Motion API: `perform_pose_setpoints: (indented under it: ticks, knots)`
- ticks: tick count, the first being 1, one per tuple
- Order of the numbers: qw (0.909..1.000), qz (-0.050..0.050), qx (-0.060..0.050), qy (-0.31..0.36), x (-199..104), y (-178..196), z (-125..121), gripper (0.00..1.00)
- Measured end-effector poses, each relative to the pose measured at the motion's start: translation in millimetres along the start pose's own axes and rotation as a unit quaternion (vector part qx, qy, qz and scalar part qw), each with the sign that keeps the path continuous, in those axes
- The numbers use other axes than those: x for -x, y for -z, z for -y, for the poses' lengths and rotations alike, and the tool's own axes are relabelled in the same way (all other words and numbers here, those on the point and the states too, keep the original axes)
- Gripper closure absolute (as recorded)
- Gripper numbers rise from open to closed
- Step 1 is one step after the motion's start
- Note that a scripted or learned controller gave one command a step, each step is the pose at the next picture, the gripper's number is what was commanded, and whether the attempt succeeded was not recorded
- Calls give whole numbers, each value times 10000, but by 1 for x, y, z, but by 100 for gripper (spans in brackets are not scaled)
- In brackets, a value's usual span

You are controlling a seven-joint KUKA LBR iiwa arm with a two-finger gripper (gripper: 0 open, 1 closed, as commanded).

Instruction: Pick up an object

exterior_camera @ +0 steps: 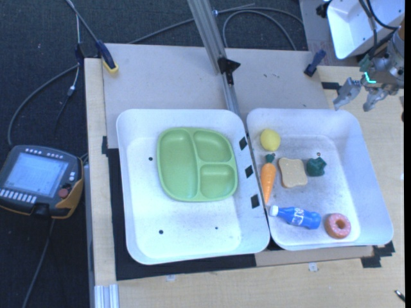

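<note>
I see my gripper (358, 95) parked over the far right corner of the right bin (369, 172), fingers spread wide and holding nothing. The pickable pieces, lemon (270, 139), carrot (268, 179), bottle (296, 216) and donut (338, 225), lie loose inside it, well apart from the fingers.

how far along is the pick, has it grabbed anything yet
Nothing looks done yet. The end effector sits open above the right bin's far right corner, with nothing between its fingers. The lemon, carrot, bread, green toy, bottle and donut all lie in that bin. Still left: choosing one, descending, gripping and lifting.
</note>
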State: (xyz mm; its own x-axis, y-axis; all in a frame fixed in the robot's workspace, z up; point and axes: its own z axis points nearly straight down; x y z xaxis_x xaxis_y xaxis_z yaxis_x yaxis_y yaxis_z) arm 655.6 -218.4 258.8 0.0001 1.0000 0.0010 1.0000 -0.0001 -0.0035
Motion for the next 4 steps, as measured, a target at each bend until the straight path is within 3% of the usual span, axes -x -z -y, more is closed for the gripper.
perform_pose_setpoints:
  ticks: [1, 2, 4]
  knots:
    - [10000, 5, 19, 4, 0, 2, -1, 0]
    - [10000, 3, -2, 10, 4, -54, -9, 0]
    - [10000, 0, -6, 10, -6, -155, -3, 0]
